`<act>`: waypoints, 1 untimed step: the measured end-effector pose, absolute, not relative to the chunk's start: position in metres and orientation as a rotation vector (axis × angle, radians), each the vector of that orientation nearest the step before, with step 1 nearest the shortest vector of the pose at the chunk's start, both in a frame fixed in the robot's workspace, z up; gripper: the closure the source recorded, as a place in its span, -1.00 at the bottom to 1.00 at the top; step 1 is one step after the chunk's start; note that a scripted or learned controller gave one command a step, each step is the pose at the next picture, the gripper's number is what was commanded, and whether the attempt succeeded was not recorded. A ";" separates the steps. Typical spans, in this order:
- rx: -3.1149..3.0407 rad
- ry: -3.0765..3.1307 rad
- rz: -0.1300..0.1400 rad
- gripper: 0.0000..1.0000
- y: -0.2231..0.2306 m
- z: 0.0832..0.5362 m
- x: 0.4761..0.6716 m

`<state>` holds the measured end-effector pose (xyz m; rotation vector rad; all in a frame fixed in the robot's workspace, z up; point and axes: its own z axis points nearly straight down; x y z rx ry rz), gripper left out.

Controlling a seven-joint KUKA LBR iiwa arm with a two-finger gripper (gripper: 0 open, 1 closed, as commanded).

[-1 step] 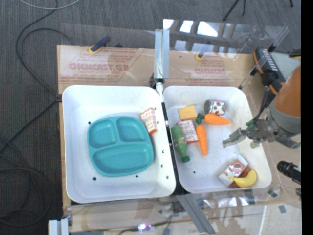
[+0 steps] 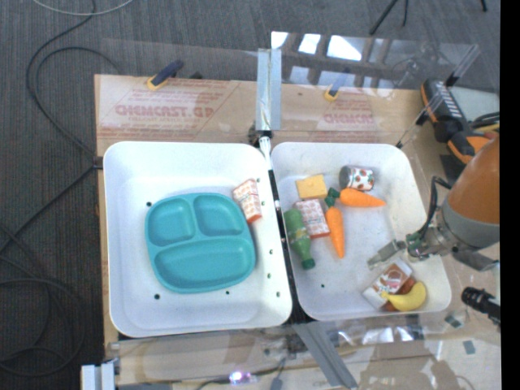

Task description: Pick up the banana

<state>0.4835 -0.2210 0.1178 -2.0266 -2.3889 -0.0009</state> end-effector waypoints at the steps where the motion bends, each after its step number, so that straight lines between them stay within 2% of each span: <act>1: -1.885 -2.508 -0.019 -1.00 -0.215 0.090 0.490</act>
